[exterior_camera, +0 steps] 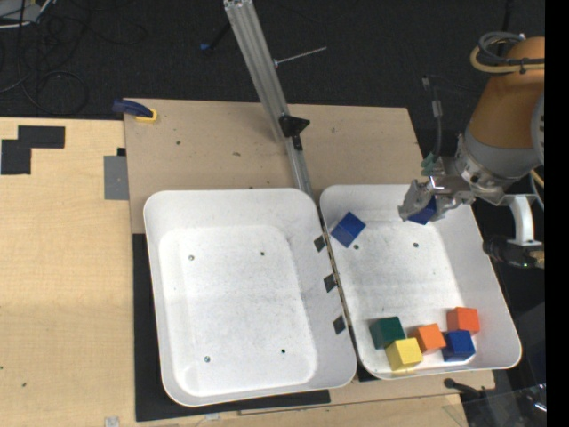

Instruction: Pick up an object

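Note:
My gripper hangs over the far edge of the right bin, at the end of the grey arm with the orange band. A small dark blue block shows between its fingers, lifted off the bin floor, and the gripper is shut on it. Another blue cube lies tilted at the bin's far left. In the near corner sit a green cube, a yellow cube, an orange cube, a red-orange cube and a blue cube.
The left bin lies beside the right one, with black clips along the shared rim. A slanted aluminium bar rises behind the bins. A blue-and-yellow clamp sits at the bench's far left corner.

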{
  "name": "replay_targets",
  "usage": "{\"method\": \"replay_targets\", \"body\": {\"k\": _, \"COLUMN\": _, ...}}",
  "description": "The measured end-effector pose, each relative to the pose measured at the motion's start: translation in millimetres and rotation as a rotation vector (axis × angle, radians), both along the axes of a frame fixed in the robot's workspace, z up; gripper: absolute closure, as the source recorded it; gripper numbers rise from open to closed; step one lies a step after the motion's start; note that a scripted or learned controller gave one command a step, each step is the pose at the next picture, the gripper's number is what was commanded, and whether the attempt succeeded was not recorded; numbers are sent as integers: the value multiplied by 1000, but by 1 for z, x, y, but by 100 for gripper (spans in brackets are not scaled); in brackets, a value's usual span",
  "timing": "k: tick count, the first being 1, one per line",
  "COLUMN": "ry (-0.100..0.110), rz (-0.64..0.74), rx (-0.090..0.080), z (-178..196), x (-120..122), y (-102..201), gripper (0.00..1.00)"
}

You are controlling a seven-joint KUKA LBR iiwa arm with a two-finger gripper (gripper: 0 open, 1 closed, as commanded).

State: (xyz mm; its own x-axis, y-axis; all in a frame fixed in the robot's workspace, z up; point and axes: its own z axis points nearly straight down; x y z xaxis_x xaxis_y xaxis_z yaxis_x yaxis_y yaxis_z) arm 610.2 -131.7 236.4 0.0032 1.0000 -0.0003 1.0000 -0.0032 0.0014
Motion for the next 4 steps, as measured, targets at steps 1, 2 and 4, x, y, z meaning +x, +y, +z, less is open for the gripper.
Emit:
{"method": "replay_targets", "body": {"k": 1, "ry": 7, "rz": 6, "rx": 3, "z": -11, "x": -9, "y": 47, "gripper": 100}}
{"method": "replay_targets", "body": {"k": 2, "ry": 7, "rz": 7, "rx": 3, "z": -18, "x": -8, "y": 99, "gripper": 100}}
{"method": "replay_targets", "body": {"k": 4, "ry": 8, "rz": 7, "rx": 3, "z": 0, "x": -28, "y": 191, "gripper": 100}}
